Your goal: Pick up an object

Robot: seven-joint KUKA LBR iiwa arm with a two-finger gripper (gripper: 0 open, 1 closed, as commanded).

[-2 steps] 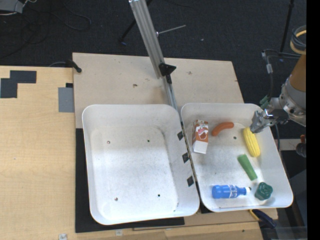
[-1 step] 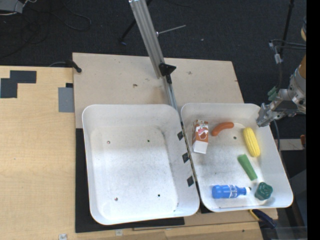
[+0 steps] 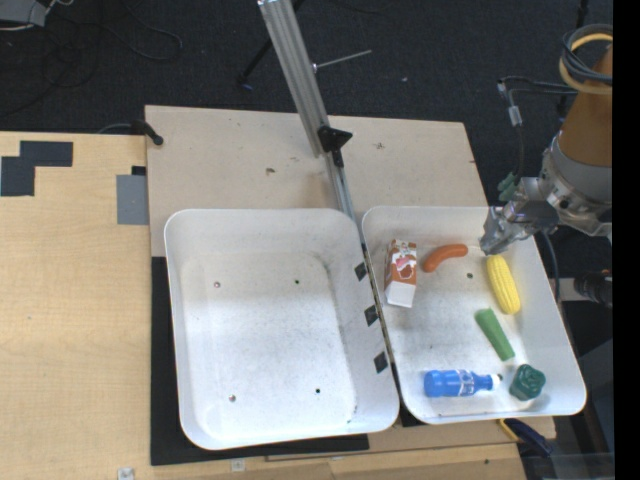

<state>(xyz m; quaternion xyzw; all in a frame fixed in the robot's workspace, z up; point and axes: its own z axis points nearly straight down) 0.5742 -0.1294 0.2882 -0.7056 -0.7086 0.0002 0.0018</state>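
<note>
From above, the desk (image 3: 250, 158) carries two white bins side by side; the left bin (image 3: 200, 258) sits at 9 o'clock of the right bin (image 3: 560, 368); the end effector (image 3: 497, 236) hangs over the right bin's upper edge, just above the top of a yellow corn cob (image 3: 503, 283), with nothing seen between its tips; whether it is apart or together I cannot tell. At 9 o'clock of the corn lie an orange sausage (image 3: 444, 257) and a small carton (image 3: 401, 274); at 6 o'clock a green cylinder (image 3: 494, 333); lower still a blue bottle (image 3: 455, 383) and a dark green lump (image 3: 528, 381).
</note>
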